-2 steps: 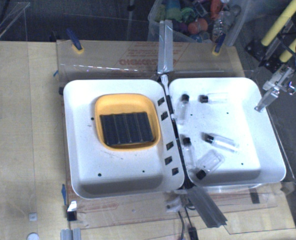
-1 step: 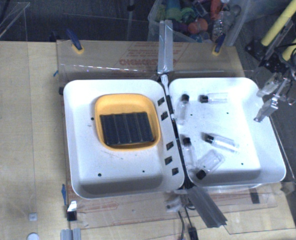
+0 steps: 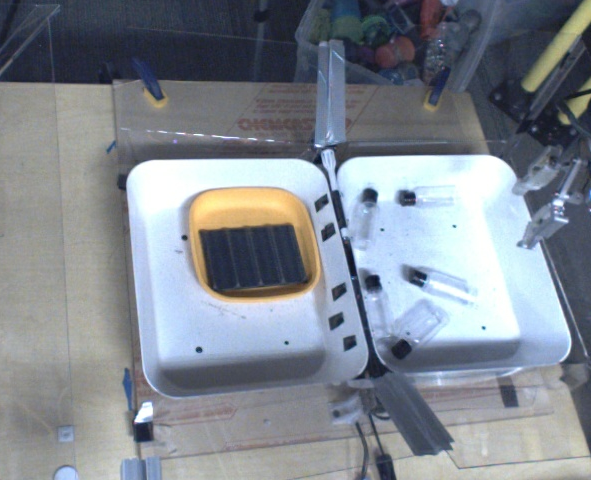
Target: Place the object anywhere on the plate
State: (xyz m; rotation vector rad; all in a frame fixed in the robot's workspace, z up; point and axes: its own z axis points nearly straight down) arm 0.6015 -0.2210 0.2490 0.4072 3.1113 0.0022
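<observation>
The yellow plate (image 3: 207,211) sits in the left bin (image 3: 160,268), and a dark mat with ridges (image 3: 253,256) already lies flat on it. The things to move are small clear tubes with black caps, all in the right bin (image 3: 495,318), on the far side of the plate from where it sits. One tube (image 3: 427,198) lies level, pointing straight away from the plate. A slanted tube (image 3: 441,286) lies lower down, with its cap end nearer the plate. Three more lie closer to the plate, near the wall between the bins (image 3: 337,268). The gripper (image 3: 547,208) hangs at the outer edge of the right bin, farther from the plate than every tube, and it touches none of them. I cannot tell if it is open or shut, because its metal parts look small and blurry. The arm leans in low from that side. I think no tube has been picked yet. The level tube and the slanted tube are nearest the gripper, so it would move toward the plate and down.
</observation>
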